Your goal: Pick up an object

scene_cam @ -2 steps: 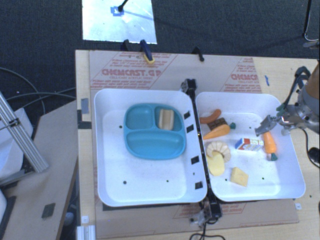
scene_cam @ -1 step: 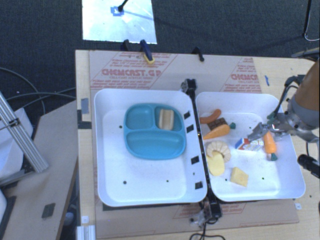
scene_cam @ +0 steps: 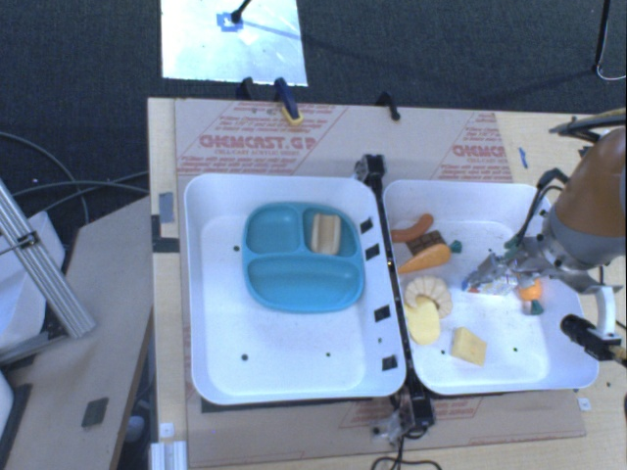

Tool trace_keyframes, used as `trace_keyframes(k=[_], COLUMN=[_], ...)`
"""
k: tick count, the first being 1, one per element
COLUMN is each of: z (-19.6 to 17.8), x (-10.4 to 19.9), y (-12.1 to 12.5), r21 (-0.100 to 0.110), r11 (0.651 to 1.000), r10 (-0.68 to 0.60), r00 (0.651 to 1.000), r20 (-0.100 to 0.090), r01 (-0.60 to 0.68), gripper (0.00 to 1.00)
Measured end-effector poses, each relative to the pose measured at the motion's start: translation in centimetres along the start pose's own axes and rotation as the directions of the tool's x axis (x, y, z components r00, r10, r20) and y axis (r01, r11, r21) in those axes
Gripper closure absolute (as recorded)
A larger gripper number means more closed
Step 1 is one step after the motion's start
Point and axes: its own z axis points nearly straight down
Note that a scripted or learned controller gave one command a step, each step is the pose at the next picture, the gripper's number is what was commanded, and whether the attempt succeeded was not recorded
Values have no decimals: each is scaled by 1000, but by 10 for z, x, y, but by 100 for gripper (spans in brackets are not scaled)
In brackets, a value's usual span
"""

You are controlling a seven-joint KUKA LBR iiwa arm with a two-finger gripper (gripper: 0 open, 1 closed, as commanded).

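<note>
The arm (scene_cam: 588,204) reaches in over the right bin (scene_cam: 509,365), and its hand (scene_cam: 490,280) sits low inside that bin, near the middle of its right half. The hand is blurred and partly hidden by the wrist, so I cannot tell whether it is released or clenched, nor whether anything sits in it. A small orange piece (scene_cam: 530,290) lies just right of the hand, close against it, with a small green bit (scene_cam: 535,306) just below that. The other things lie to the hand's left, toward the divider between the bins: a red-orange sausage (scene_cam: 413,228) up high, a dark brown piece (scene_cam: 428,242) just under it, and an orange carrot (scene_cam: 426,258) below that, tilted. Lower still sits a pale ridged shell-like piece (scene_cam: 429,292), touching a yellow oval slice (scene_cam: 423,323) beneath it. A yellow cheese wedge (scene_cam: 468,346) lies below and left of the hand, apart from the rest. Far left of the hand, in the left bin (scene_cam: 225,360), a blue divided plate (scene_cam: 302,258) holds a tan bread slice (scene_cam: 325,233) in its upper right compartment. Both bins rest on a cardboard sheet (scene_cam: 255,140) on the counter (scene_cam: 98,262).
</note>
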Motion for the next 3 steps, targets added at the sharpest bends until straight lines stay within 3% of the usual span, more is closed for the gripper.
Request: trace_keyframes(k=[1, 2, 3], z=[-2, -10, -74], x=[-2, -2, 0], y=[3, 3, 8], r21=[-12, -12, -6], r11=[1000, 1000, 1000], r10=[-1, 0, -3], r00=[1000, 1000, 1000], r20=[8, 8, 8], r01=[1, 0, 3], gripper=[0, 100, 100])
